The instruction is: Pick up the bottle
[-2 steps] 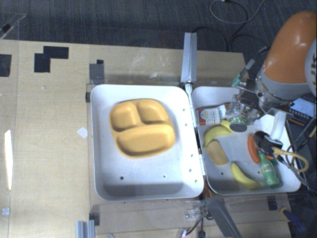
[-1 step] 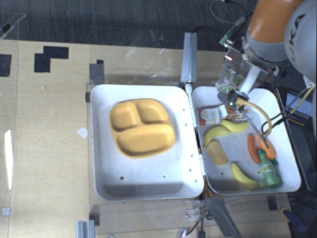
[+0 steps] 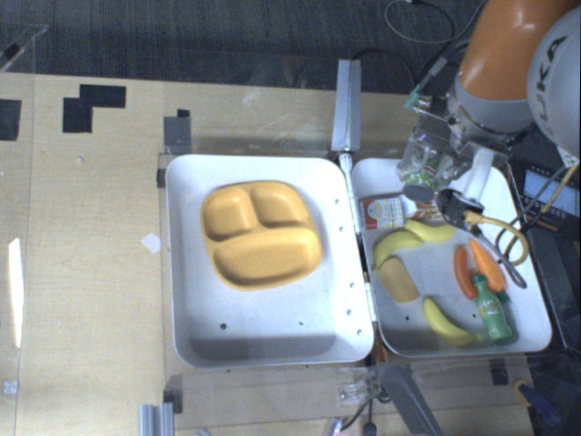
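Note:
The bottle is small and green with an orange-yellow label. It lies in the right bin near the front right corner, beside a carrot. My gripper hangs over the back of the same bin, well behind and to the left of the bottle, above a white carton. The grey arm with its orange band comes in from the upper right. Nothing shows between the gripper's tips.
The right bin also holds two bananas, a tan rounded piece and a second orange piece. A yellow divided plate sits in the left bin. A metal divider runs between the bins.

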You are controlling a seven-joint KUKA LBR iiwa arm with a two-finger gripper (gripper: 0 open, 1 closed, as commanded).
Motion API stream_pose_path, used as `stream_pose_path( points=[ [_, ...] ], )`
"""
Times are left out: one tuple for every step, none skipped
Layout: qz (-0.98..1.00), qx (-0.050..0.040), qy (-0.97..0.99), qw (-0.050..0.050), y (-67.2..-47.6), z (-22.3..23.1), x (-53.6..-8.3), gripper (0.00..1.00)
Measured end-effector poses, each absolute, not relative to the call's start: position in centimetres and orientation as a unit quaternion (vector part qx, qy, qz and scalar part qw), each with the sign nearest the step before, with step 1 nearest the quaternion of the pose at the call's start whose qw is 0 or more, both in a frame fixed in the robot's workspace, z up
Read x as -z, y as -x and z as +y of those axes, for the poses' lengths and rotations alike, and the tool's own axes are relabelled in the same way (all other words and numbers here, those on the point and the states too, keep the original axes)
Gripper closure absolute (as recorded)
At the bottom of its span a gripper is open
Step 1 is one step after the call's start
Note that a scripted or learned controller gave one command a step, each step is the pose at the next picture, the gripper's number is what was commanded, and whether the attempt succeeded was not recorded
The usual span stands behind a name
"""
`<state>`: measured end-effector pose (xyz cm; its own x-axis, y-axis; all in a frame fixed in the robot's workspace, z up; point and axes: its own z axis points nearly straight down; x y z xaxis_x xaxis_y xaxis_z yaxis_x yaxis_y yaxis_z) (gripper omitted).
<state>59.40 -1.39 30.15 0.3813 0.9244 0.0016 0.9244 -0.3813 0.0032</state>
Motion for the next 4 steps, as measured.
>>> stream_pose_path(
  points=[
    [0.559, -0.0034, -0.829, 0.002, -59.5, -1.3, -31.3, 1.0],
    [0.557, -0.0014, -0.83, 0.001, -57.1, 0.3, -29.7, 1.0],
    [0.557, -0.0015, -0.83, 0.001, -57.1, 0.3, -29.7, 0.0],
    [0.456, -0.0008, -0.89, 0.0, -60.1, -6.0, -22.4, 0.0]
  ],
)
